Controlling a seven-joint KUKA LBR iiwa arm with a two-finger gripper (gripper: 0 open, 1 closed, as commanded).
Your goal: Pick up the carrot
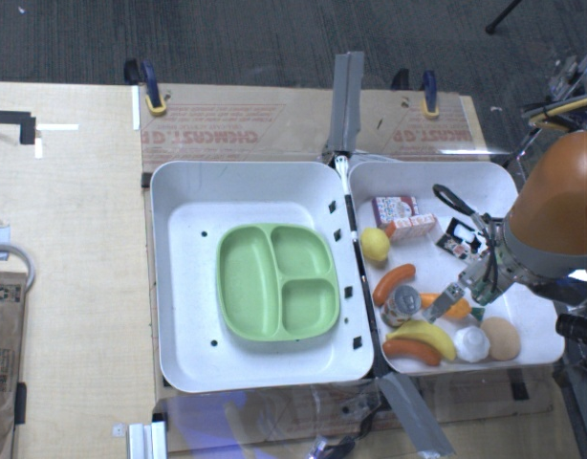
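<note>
The carrot (441, 306) is a small orange piece lying in the right bin (532, 357), just right of a metal can (403, 302). My gripper (459, 295) reaches in from the right and is low over the carrot's right end, touching or nearly touching it. The gripper's tip covers part of the carrot. The arm's orange band (559, 199) hangs above the bin's right side.
The right bin also holds a lemon (374, 245), a red-and-white box (403, 215), two orange-red sausages (394, 281) (411, 351), a banana (423, 333), a white ball (471, 343) and a tan egg (503, 338). The left bin (179, 285) holds a green divided plate (277, 281).
</note>
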